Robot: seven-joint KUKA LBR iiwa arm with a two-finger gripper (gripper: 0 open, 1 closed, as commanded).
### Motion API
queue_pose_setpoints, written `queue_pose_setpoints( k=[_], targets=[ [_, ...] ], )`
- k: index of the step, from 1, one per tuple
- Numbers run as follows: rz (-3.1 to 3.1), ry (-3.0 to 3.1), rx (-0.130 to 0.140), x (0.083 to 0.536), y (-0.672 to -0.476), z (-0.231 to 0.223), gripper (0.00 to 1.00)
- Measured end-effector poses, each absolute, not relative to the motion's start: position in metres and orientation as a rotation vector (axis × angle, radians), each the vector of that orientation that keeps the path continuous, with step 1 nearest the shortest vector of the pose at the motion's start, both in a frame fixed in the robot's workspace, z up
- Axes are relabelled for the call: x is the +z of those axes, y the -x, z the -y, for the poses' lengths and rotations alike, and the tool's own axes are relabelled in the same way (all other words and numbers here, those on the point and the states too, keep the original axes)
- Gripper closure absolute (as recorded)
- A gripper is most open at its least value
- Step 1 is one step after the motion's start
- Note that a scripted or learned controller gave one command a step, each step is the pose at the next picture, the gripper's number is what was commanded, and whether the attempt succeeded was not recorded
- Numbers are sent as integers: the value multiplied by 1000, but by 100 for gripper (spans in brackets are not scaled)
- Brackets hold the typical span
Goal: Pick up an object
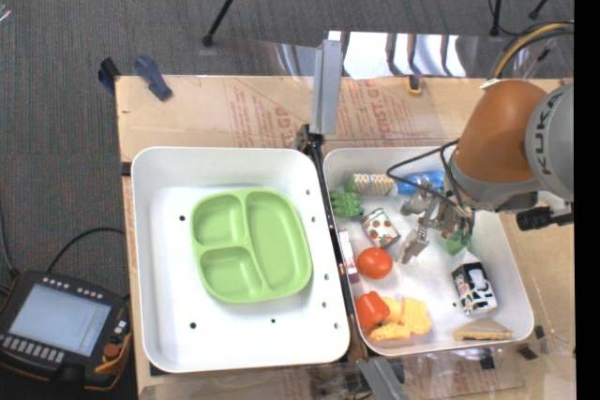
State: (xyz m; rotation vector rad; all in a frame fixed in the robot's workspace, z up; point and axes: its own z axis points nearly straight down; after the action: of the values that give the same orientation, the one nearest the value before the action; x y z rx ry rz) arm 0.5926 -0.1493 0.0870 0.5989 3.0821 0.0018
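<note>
My gripper (429, 231) hangs low over the middle of the right bin (517, 267), its grey fingers (413, 246) spread open with nothing between them. A small printed can (380, 228) lies just to its left and a red tomato (375, 263) sits below-left of it. A green toy piece (457, 242) lies right beside the gripper's right side. Further front stands a black-and-white carton (473, 288).
The right bin also holds a green leafy toy (345, 201), a striped corn-like piece (372, 184), a blue item (424, 182), a red pepper (371, 307), yellow pieces (406, 318) and a cracker (484, 331). A green divided plate (251, 244) lies in the left bin (159, 295).
</note>
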Motion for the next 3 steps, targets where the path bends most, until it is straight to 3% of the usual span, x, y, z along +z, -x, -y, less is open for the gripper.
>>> queue_pose_setpoints(
  k=[1,2,3],
  targets=[
    [-3017,-880,0,87,-569,106,0],
    [-3009,-902,1,87,-616,96,0],
    [-2978,-1001,1,87,-618,94,0]
  ],
)
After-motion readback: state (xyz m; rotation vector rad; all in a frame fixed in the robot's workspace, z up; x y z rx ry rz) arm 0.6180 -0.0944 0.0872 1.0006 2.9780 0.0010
